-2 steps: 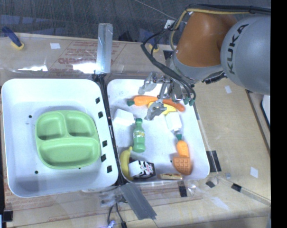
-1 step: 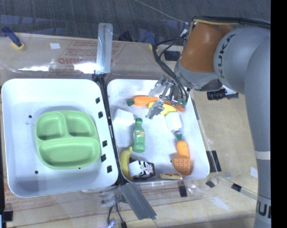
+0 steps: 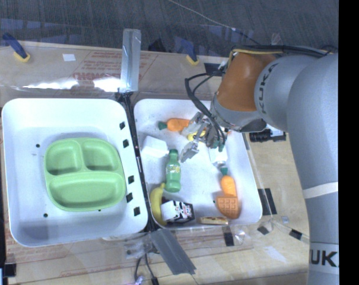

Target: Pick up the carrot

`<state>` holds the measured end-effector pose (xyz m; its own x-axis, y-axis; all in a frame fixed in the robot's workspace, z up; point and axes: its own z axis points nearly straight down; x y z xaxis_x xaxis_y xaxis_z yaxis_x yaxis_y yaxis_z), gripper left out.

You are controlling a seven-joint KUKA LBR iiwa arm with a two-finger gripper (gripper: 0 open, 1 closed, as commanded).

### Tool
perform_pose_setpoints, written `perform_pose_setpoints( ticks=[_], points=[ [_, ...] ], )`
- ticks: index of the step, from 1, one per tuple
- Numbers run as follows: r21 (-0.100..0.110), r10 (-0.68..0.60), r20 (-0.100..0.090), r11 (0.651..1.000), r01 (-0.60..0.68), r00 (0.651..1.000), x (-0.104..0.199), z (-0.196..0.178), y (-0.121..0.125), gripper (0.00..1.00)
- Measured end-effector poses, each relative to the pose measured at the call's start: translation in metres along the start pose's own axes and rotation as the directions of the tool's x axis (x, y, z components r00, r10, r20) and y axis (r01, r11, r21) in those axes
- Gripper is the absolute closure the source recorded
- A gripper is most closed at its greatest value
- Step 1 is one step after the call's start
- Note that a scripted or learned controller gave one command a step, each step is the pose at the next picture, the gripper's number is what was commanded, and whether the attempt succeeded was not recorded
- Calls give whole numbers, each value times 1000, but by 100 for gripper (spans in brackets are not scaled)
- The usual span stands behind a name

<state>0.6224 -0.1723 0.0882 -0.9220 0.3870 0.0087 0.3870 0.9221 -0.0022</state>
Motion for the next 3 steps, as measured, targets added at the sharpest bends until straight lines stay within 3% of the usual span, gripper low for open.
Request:
perform_pose_setpoints(
  ticks=[1, 2, 3],
  points=[
    [-2, -41, 10, 999, 41, 999, 53, -4, -63, 0],
    [-2, -111, 10, 994, 111, 994, 118, -3, -90, 0],
    [-2, -120, 14, 993, 120, 993, 116, -14, -88, 100]
  ],
)
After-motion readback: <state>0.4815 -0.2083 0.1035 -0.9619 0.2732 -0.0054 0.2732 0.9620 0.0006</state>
